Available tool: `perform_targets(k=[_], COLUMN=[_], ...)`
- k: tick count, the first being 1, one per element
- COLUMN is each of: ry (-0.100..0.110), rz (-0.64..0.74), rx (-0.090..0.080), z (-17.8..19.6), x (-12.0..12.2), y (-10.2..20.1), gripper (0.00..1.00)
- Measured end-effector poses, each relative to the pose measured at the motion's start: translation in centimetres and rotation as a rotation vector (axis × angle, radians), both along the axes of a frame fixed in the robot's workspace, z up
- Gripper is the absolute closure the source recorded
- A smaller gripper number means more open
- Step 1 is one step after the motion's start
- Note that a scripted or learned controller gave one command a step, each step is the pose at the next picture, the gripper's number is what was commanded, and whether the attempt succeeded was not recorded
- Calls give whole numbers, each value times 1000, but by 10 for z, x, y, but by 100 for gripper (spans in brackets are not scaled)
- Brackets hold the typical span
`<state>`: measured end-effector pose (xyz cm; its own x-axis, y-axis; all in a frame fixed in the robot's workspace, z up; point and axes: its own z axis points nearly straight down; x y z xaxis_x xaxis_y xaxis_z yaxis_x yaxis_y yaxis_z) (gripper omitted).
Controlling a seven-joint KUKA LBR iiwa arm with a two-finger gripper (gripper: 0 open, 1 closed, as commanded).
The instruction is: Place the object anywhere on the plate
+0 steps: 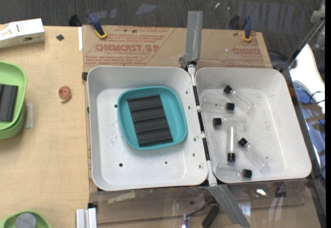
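A teal plate with a dark ribbed insert lies in the left white bin. Several clear tubes with black caps lie scattered in the right white bin; one tube lies lengthwise near the middle, another sits near the bin's top.
A green dish holding a dark block sits at the far left of the wooden bench. A small round reddish piece lies left of the bins. Cardboard and a grey upright post stand behind the bins.
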<state>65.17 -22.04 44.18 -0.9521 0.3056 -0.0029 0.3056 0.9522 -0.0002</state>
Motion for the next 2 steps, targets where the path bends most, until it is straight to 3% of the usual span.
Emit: perform_targets(k=[2], ry=[-3], rz=[135], rx=[-1], z=[1], x=[2], y=[0], gripper=[0])
